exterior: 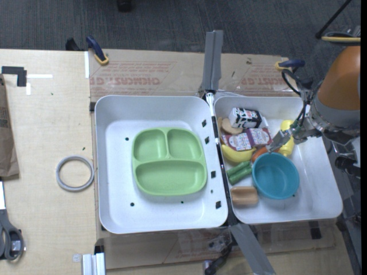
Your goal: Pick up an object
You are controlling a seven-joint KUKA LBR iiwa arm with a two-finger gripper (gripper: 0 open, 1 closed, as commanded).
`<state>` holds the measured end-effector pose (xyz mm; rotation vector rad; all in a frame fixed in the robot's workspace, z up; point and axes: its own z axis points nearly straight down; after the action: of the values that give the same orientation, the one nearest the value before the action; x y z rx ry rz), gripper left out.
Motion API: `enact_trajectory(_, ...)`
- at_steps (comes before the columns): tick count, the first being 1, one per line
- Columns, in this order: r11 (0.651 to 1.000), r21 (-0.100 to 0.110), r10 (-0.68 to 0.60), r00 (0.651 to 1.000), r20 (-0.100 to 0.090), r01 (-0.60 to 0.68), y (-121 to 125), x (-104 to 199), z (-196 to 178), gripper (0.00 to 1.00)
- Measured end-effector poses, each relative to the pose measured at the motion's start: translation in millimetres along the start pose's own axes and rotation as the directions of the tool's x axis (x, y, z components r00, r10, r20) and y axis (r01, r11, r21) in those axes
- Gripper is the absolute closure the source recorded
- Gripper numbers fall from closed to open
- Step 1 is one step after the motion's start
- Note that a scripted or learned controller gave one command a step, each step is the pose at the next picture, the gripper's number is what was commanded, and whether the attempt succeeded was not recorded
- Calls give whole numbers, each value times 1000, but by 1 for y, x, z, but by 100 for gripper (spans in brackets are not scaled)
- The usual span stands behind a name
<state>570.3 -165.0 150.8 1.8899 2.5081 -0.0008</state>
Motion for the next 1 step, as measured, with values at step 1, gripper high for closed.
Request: enact_trajectory(1, 986, 2, 164, 986, -1, -164, -15, 40, 60, 0)
